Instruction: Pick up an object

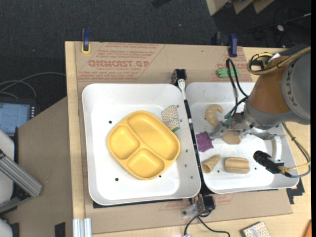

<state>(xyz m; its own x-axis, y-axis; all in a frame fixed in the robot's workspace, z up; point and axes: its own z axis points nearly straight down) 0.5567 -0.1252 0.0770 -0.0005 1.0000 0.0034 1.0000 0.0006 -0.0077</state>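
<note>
The arm reaches in over the right bin [276, 181], and its hand [224, 128] hangs low near the middle of that bin. Whether the hand is apart or together I cannot tell; it is dark, small and partly hidden by the wrist.

Several small things lie in the right bin. A tan round piece [230, 138] sits just under the hand, touching it or very nearly so, and looks the likeliest target. It seems light and fairly stiff, perhaps toy food, with a smooth curved top that could slip; a hold across its middle would probably serve best. A purple piece [204, 141] lies just beside it toward the bin's left wall and looks soft and crumpled. A curved beige piece [213, 113] lies toward the far edge. Two tan, log-shaped pieces lie near the front edge: a shorter one [210, 163] and a longer one [237, 165].

The left bin [98, 181] holds a yellow divided plate [143, 144] at its centre and a small patterned item [171, 116] by the plate's far right rim.
</note>
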